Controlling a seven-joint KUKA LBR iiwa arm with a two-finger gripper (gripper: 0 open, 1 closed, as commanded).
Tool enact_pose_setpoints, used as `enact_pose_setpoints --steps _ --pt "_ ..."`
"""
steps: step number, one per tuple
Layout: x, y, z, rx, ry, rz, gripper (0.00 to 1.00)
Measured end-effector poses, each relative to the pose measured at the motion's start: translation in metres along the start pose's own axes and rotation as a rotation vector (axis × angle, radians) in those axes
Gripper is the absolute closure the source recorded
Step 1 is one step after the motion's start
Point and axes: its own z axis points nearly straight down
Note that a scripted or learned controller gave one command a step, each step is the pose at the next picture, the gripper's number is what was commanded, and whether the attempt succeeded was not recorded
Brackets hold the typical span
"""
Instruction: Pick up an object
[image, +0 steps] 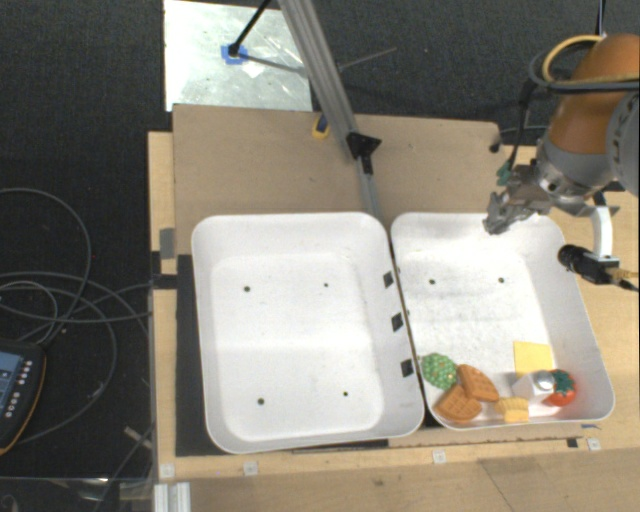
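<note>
Tool (497, 222), grip unreadable, hovers over right bin's (470, 300) far edge, toys (470, 385) clustered well apart.

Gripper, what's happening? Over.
Gripper above right bin's far edge, nothing seen held. Toys piled in near corner, untouched. Nothing in the way.

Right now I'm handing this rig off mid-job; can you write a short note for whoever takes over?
Gripper: hanging over the far rim of the right-hand shallow white bin, nothing seen between its fingers; open or shut can't be told from here.
Objects: all clustered at the right bin's near edge: green round knobbly piece, two orange waffle-like pieces, flat yellow square block, small yellow block, red and white item.
Left-hand white bin: not involved so far.
Done: nothing picked yet.
Left: move to the cluster, grasp one object, lift.
</note>
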Motion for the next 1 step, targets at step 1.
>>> enact_pose_setpoints --steps 1 --pt "-0.0004 0.0023 -0.0552 -0.001 0.0 -0.003 1.0"
